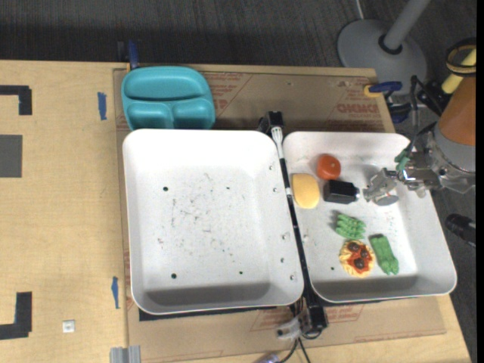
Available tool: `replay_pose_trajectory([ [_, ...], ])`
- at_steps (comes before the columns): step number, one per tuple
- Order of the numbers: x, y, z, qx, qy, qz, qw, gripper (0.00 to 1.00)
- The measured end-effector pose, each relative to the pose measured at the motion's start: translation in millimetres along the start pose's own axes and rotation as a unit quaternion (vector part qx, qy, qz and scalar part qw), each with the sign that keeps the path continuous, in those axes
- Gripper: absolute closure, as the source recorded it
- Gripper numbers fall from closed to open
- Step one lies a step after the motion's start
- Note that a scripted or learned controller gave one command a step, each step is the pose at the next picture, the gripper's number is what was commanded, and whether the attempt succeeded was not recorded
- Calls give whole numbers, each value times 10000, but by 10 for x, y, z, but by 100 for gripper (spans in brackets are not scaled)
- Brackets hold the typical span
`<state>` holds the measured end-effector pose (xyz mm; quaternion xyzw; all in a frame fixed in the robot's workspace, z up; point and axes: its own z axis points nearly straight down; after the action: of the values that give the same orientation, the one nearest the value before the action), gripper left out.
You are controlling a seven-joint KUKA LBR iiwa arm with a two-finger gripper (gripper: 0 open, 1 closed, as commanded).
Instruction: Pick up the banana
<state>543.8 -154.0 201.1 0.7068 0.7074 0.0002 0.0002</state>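
**Camera view: gripper over the right bin, banana by the bin's left wall**

Camera view looks down on the tabletop (pixel 60 225) with two white bins side by side. The left bin (pixel 144 278) takes up the middle of the tabletop. The right bin (pixel 431 278) holds the toys. The banana (pixel 305 190), a pale yellow rounded piece, lies against the right bin's left wall, toward its far edge. Just beyond it sits a red-orange tomato (pixel 328 165), and just beside the banana toward the bin's centre lies a small black block (pixel 340 192). Nearer the bin's front edge are a green leafy piece (pixel 349 225), a pizza slice (pixel 356 257) and a green vegetable (pixel 383 254) side by side.

The gripper (pixel 380 192) hangs over the right bin near its right wall, well apart from the banana, with the arm (pixel 460 119) entering from the right edge. Whether its fingers are open or closed cannot be told here; nothing is seen between them.

A teal divided tray (pixel 167 97) rests at the far edge of the tabletop, behind the left bin.
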Motion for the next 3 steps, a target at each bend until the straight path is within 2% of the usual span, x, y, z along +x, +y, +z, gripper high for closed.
replay_pose_trajectory([
  [1,381,-356,1158,1,5,381,9993,0],
  [2,796,871,162,2,-3,2353,9719,0],
  [3,1676,347,168,28,3,3090,9511,0],
])
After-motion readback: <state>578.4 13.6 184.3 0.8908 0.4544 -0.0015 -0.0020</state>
